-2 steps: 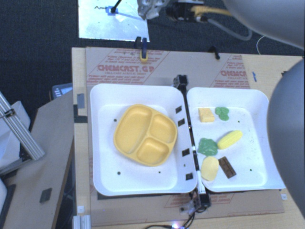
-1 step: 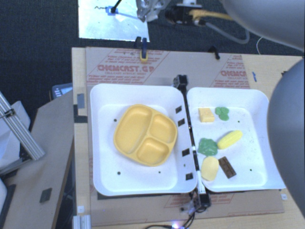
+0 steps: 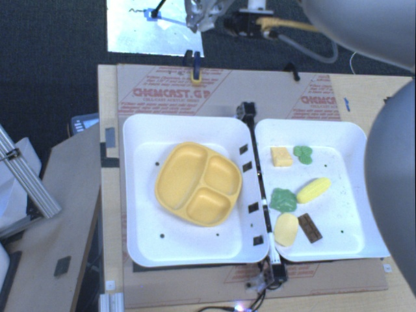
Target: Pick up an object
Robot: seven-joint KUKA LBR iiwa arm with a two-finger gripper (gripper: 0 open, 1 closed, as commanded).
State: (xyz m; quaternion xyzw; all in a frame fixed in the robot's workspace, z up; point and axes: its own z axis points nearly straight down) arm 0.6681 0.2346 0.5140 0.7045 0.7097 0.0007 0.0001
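White bins: two shallow bins sat side by side on the counter (image 3: 109,252), the left bin (image 3: 138,239) carrying a yellow divided tray (image 3: 198,184) and the right bin (image 3: 354,138) carrying the small items.
Candidates: a pale yellow block (image 3: 281,156) and a small green piece (image 3: 302,153) lay at the far side; a yellow corn-like piece (image 3: 313,190) touched a leafy green piece (image 3: 283,200) mid-bin; a pale rounded piece (image 3: 286,229) lay just beside a brown bar (image 3: 309,227) at the near side.
Pincer: the pincer (image 3: 205,12) hung beyond the far edge of the bins, well apart from every item and pinching nothing; whether it was spread or pressed together could not be told.
Step in hand: judged to be the approach, with no item lifted.
Doing it well: the block looked the cleanest target, with bare bin floor on most sides. The touching corn and leaf pair risked a double contact, and the tray seemed too broad and flat to pinch except at its rim. A straight descent centred over one item, clear of the bin wall and the middle divider (image 3: 257,187), looked wisest.
Writing: red lettering on the brown sheet (image 3: 273,90) under the bins read "CHEMCAST GP", repeated in several places; smaller print beneath it was too fine to read.
Other: a blue and yellow clamp (image 3: 195,67) gripped the sheet's far edge.
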